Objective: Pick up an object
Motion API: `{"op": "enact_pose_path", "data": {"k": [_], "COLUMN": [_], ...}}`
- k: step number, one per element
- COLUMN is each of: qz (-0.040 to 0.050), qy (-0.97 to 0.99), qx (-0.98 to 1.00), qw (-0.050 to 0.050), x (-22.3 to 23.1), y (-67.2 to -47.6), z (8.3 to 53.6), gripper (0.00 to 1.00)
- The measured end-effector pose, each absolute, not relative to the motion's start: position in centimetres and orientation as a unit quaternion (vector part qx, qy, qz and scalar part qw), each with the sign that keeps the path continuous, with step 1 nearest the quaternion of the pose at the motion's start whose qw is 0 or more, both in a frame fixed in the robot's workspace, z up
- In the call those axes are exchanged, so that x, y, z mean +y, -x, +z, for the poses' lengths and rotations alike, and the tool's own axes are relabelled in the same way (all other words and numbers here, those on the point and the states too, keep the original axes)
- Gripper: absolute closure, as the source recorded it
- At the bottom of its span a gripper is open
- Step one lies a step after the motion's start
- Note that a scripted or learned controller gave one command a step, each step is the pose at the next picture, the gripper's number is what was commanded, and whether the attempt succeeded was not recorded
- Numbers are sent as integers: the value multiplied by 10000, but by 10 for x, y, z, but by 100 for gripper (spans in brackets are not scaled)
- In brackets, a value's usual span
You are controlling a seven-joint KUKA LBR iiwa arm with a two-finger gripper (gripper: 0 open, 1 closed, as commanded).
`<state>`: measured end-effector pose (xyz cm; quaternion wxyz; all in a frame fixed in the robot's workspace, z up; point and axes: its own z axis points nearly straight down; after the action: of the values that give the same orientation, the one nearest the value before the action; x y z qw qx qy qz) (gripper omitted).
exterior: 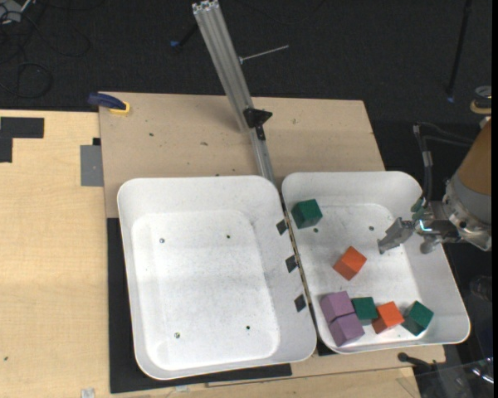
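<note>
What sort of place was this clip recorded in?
Probably a robotics lab grasping bench: two white bins side by side on a wooden bench, coloured blocks such as the orange block in the right bin, and a gripper reaching in.

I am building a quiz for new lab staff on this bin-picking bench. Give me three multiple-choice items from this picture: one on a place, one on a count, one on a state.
1. Where does the lone green cube lie?
A. near the far left corner of the right white bin
B. in the left white bin
C. on the wooden bench

2. How many orange cubes are in the right bin?
A. one
B. two
C. four

3. What is the two-finger gripper doing?
A. clamped on a purple block
B. poised over the right bin's right side, carrying nothing
C. resting in the left bin

Answers:
1 A, it sits by the divider at the far end.
2 B, one orange cube mid-bin, another orange cube in the near cluster.
3 B, no block sits between its fingers.
</note>
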<state>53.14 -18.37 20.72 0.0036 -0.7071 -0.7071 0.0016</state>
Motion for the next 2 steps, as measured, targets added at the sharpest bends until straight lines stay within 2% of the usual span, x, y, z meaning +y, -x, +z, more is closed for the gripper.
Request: {"op": "enact_pose_path", "data": {"k": [1,2], "qz": [6,21], "qy": [7077,7075], "qx": [-7065,-7067], "qw": [16,45], "x": [-184,-177], "y": [-532,-534], "z": [209,147], "gripper": [0,0]}}
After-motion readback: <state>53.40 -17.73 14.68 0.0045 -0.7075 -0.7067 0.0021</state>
